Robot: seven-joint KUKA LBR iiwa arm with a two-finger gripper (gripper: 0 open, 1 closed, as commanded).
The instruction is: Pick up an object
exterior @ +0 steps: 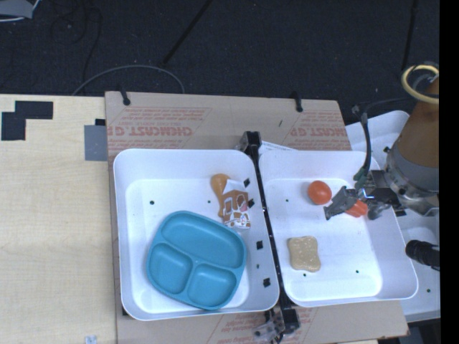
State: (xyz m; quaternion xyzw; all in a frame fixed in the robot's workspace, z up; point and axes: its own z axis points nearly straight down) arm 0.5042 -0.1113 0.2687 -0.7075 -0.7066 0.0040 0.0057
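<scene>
Objects number four by my count across the two white bins, plus one I can only half see. Tucked under the gripper (349, 205) in the right bin (391, 282) is a small orange-red piece (358, 208), mostly covered by the dark fingers, so I cannot name it or tell which way it runs. I also cannot tell whether the fingers are spread or pinching it; the rig line warns me not to assume. Just left of them sits one round orange ball (320, 191), with no long axis to speak of. Nearer me lies one tan slice (304, 254), its long side running roughly away from the camera. The left bin (133, 192) holds one blue divided plate (196, 259), one small printed packet (236, 211), and one orange-brown piece (219, 185) touching that packet, its shape hard to make out. My arm (423, 142) is cut off at the right.
</scene>
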